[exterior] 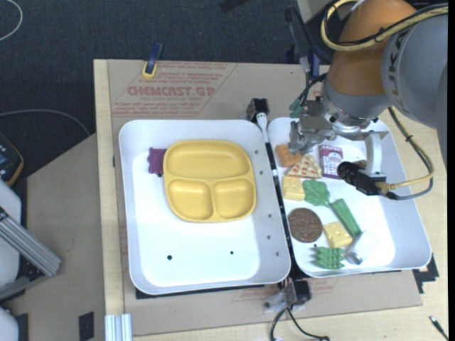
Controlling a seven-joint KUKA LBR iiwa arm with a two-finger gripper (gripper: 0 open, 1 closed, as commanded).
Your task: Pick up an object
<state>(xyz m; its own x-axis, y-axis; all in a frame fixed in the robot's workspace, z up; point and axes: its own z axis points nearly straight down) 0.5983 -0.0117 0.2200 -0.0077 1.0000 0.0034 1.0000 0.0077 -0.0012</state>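
Low over the right bin, the arm's tool hangs at the far left corner of a crowded heap of toy food, its tip just above an orange piece and a waffle-patterned wedge. Whether the tool is spread or pressed together cannot be told from this slanted view, and nothing can be seen pinched in it.

Candidates for the pick lie packed close: a pale yellow cheese block just below the wedge, a purple-and-white packet to its right, a green utensil-shaped toy running diagonally, a brown round cookie, a yellow cube and a green leafy toy nearer the front. In the left bin sit a yellow divided tray and a purple scrap touching its left edge.

Crowding looks like the chief hazard. Flat pieces lying flush on the bin floor give little to close on, so a descent here may slide off the wedge or nudge the orange piece against the bin wall. Neighbours touching one another could also be caught together or shoved aside. A black cable-fed fitting hanging beside the wrist sits low enough that it may brush the packet.
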